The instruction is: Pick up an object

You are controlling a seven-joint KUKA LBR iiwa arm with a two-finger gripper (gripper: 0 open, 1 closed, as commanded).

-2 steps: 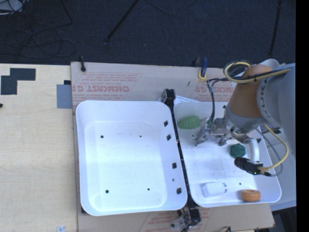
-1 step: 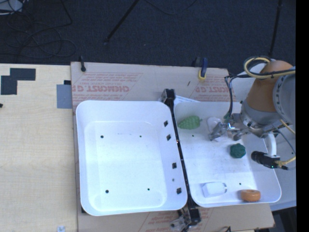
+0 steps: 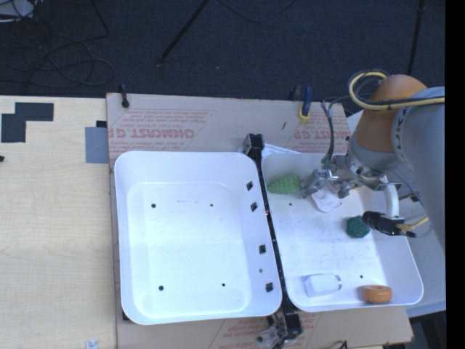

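Nearby, fingers (image 3: 324,187) meet a leafy green object (image 3: 285,185).

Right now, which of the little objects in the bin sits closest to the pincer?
The light green lump, just left of the pincer. The dark green piece, white block and orange disc lie farther away.

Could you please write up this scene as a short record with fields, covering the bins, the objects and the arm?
left bin: no objects seen inside
right bin: holds four objects
light green object: upper left of right bin
dark green object: right side
white block: near front edge
orange object: front right corner
gripper: low over right bin, beside light green object
holding: cannot tell
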